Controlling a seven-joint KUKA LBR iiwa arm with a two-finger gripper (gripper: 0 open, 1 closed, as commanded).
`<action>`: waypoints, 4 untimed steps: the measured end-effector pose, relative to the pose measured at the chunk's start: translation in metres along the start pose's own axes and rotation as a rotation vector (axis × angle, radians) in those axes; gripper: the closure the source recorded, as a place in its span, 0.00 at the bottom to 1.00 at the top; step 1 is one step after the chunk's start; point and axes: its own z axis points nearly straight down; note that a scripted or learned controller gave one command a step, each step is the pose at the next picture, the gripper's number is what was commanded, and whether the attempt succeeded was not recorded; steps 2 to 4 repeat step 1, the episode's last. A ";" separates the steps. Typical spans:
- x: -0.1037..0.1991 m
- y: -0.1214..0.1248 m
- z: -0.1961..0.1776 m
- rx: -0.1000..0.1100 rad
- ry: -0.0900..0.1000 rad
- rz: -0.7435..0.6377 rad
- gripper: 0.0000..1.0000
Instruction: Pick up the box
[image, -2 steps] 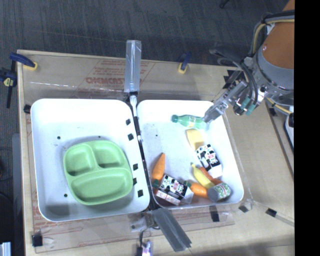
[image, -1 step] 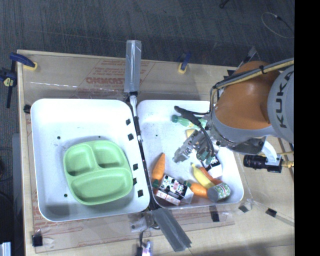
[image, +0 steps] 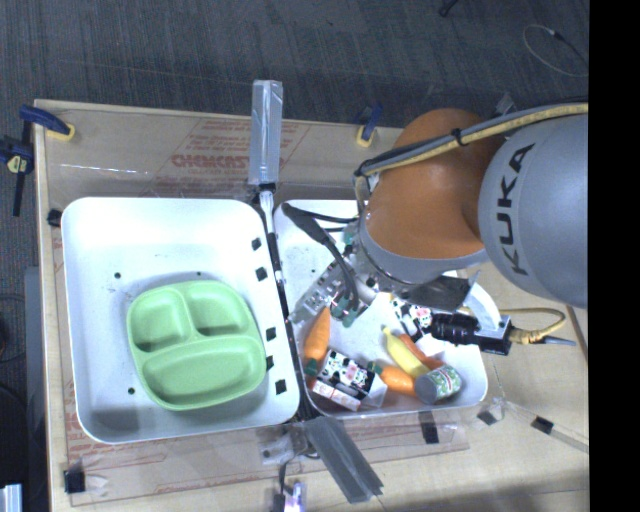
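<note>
The box (image: 345, 379), small with a black, white and pink print, lies at the front of the right bin (image: 300, 225), against the bin's front wall. The gripper (image: 338, 298) hangs under the orange wrist band, low over the left middle of that bin. It sits just above the top end of an orange carrot (image: 317, 340) and a short way behind the box. The arm's bulk hides the back right part of the bin.
Beside the box lie a second carrot (image: 398, 379), a yellow piece (image: 404, 352), a green-lidded can (image: 441, 383) and a small printed pack (image: 415, 318). A black cable plug (image: 470, 332) juts out to the right. The left bin (image: 90, 230) holds a green divided plate (image: 196, 342).
</note>
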 end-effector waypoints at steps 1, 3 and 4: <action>-0.048 0.017 -0.144 -0.001 -0.001 -0.141 1.00; -0.048 0.017 -0.144 -0.001 -0.001 -0.141 1.00; -0.048 0.017 -0.144 -0.001 -0.001 -0.141 1.00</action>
